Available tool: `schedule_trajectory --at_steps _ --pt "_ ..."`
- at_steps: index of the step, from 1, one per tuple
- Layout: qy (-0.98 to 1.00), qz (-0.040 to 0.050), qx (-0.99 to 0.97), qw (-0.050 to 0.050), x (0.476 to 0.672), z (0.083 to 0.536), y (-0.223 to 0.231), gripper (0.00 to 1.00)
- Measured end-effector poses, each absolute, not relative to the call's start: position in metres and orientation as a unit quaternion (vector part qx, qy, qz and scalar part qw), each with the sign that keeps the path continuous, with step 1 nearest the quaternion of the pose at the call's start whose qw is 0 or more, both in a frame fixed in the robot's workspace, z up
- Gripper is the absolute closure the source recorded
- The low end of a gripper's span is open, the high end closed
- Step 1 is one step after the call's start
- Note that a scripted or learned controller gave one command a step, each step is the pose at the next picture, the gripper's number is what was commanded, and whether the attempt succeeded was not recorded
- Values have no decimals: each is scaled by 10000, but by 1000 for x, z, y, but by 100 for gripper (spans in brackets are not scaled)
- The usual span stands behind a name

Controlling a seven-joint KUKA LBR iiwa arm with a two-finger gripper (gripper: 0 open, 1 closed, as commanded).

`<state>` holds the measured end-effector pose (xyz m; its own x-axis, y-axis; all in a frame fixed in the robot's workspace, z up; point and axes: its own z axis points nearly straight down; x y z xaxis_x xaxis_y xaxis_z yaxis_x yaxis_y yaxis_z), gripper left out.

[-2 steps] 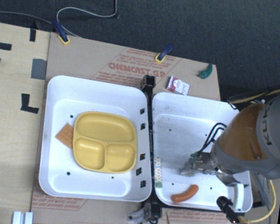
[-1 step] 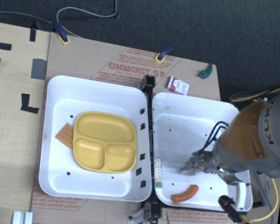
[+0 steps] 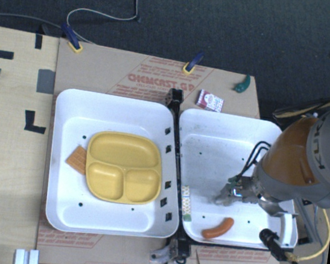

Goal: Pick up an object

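Nearest the lens, the grey arm's tool (image 3: 227, 195) hangs low in the right white bin (image 3: 214, 129); whether it is open I cannot tell. Leftward, a yellow divided plastic tray (image 3: 125, 166) fills the left white bin (image 3: 65, 145). An orange-brown curved sausage (image 3: 218, 228) lies near the right bin's front edge, just below the tool.

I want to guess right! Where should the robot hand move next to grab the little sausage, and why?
Probably a short move toward the bin's near edge, then down. The gripper hangs in the right bin, just beside the sausage, which lies alone on the bin floor near the front wall. Nothing is seen held in it.
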<state>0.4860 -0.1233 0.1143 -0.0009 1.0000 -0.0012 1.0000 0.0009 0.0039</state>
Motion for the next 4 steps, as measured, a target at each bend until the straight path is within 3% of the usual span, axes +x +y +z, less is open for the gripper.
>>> schedule_trajectory --at_steps 1,2,3,4 --pt "7075 9 7067 17 486 114 -123 0" --pt "7066 -5 7076 10 484 86 -100 0" --pt "7064 -5 7078 15 484 96 -101 100" --pt "7077 -1 7065 -7 484 184 -14 100"
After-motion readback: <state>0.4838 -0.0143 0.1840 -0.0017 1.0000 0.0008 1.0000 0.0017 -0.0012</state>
